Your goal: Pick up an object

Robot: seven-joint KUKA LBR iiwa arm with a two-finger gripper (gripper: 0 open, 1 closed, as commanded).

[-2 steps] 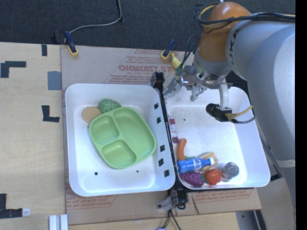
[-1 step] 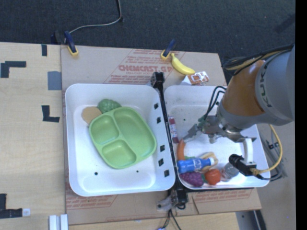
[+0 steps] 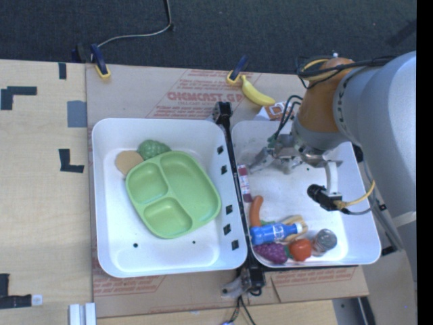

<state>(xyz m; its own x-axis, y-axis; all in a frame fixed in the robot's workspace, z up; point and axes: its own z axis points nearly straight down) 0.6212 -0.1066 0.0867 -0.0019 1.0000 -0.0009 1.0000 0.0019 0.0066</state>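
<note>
Near edge first. The pickable items are bunched in the near corner of the right bin [image 3: 369, 249]: purple grapes [image 3: 272, 252], a red tomato-like piece [image 3: 300, 250], a small silvery can [image 3: 325, 240], a blue-and-white bottle [image 3: 274, 233] lying on its side, an orange carrot [image 3: 256, 210] lying along the inner wall, and a pale yellowish piece [image 3: 292, 220] just behind the bottle. Most of them touch or nearly touch one another.

Farther in, the end effector [image 3: 260, 160] sits low over the bare far part of the same bin, well apart from the cluster. We cannot tell how it is set; the tip is blurred and dark against the bin floor. We see nothing in it, so we judge the pick not yet made.

To do this step well, we would go for an item on the edge of the cluster. The carrot is nearest the end effector, but it lies close to the wall, which leaves little room on that side. The can at the outer end looks freer. Crowding risks nudging neighbours or clamping two at once.

The left bin [image 3: 108, 249] holds a green divided tray [image 3: 173, 193], with a green leafy piece [image 3: 153, 147] and a tan disc [image 3: 127, 161] touching its far corner. Beyond the bins, a banana [image 3: 257, 94] lies on the tabletop [image 3: 40, 181].
</note>
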